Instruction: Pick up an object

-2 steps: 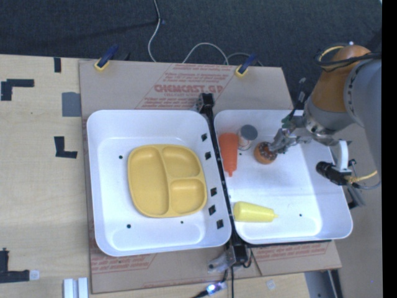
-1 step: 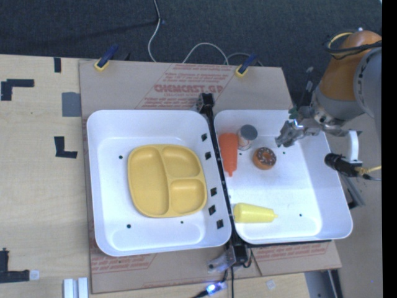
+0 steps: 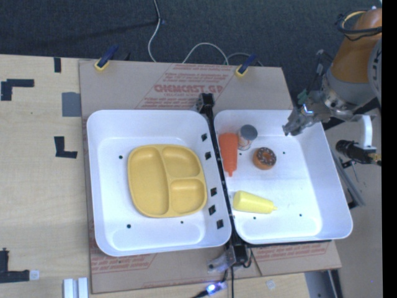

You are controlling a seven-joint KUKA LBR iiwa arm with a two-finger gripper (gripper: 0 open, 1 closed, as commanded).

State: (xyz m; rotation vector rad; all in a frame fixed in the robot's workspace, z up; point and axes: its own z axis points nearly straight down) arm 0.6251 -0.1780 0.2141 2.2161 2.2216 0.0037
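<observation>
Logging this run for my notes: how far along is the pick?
Nothing looks picked yet. The orange carrot-shaped toy, small brown doughnut, yellow cone-shaped piece and grey-capped jar all lie in the right white bin. The gripper sits over that bin's upper right corner. The grasp remains.

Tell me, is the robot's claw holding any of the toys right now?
No. The gripper is up at the right bin's far corner with nothing in it; the donut lies apart.
</observation>
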